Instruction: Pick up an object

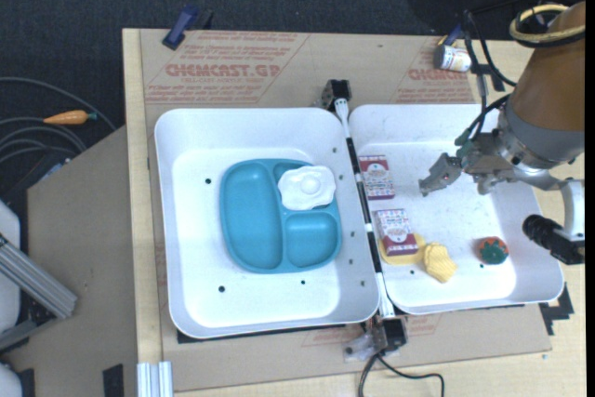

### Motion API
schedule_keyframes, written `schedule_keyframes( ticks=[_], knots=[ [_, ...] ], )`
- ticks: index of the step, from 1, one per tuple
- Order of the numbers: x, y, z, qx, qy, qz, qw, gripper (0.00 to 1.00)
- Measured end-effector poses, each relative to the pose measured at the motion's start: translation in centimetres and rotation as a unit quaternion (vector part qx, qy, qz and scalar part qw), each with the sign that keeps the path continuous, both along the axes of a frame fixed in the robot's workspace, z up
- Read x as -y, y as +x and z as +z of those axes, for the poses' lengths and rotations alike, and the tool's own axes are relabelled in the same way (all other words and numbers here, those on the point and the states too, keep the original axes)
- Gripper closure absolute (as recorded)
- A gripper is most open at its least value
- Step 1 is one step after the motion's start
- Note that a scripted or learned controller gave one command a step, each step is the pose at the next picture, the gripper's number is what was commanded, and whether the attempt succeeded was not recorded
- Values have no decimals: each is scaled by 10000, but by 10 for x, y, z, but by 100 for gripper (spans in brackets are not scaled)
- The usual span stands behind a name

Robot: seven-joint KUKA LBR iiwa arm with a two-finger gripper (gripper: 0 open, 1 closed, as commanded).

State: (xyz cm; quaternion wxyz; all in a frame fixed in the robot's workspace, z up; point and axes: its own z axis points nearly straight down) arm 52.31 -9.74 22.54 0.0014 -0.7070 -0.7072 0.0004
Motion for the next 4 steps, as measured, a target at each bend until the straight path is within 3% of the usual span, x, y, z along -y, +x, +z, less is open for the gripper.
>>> schedule_keyframes(
  ticks=[1, 2, 3, 4],
  knots=[
    [47, -7, -108, -9, -3, -8, 10000, 0],
    [5, 27, -137, 58, -15, -1, 10000, 0],
    [5, 27, -128, 59, -13, -10, 10000, 100],
    [5, 27, -128, 56, -12, -9, 10000, 0]
  ],
)
